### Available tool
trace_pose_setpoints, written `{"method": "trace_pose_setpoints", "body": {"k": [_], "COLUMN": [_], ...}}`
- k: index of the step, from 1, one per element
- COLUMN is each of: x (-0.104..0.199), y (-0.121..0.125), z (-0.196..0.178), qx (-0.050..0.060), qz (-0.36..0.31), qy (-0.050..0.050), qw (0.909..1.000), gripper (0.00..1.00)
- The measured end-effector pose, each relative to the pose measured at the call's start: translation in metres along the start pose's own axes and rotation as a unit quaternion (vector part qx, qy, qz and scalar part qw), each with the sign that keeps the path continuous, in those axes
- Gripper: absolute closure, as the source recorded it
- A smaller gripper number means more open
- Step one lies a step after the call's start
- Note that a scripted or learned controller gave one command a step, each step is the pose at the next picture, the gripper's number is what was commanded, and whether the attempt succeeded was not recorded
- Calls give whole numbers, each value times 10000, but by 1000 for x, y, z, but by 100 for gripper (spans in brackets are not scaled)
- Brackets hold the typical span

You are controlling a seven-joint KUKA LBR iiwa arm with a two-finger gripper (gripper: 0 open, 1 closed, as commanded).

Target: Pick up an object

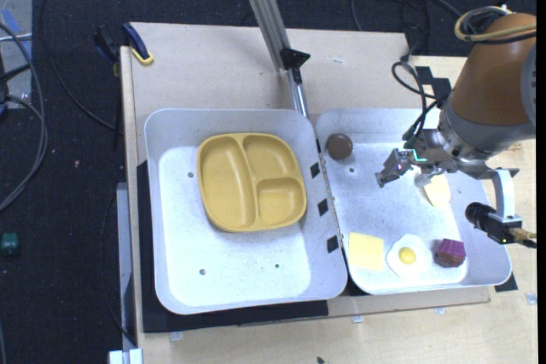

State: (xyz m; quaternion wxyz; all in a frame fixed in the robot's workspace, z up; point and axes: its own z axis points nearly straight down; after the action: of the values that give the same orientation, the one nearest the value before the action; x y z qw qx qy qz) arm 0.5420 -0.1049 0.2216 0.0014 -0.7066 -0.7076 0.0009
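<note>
The right bin (pixel 367 183) holds a brown ball (pixel 339 147) at its back left, a yellow cheese slab (pixel 367 251), a fried egg (pixel 407 256) and a purple piece (pixel 450 252) along its front, and a pale yellow piece (pixel 437 191) at the right. My gripper (pixel 403 167) hangs over the middle of the right bin, left of the pale yellow piece and right of the brown ball. Its dark fingers (pixel 389 173) point down and left with nothing seen between them.
The left bin (pixel 171 268) carries a yellow divided plate (pixel 252 181). A slanted metal pole (pixel 266 0) runs from the top toward the gap between the bins. Cables lie on the dark floor behind the bench. The arm's orange band (pixel 495 72) sits at the right.
</note>
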Motion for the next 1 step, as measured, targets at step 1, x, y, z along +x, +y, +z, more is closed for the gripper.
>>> {"method": "trace_pose_setpoints", "body": {"k": [1], "x": [0], "y": [1], "z": [-1], "qx": [-13], "qz": [-1], "qy": [-2], "qw": [10000], "gripper": [0]}}
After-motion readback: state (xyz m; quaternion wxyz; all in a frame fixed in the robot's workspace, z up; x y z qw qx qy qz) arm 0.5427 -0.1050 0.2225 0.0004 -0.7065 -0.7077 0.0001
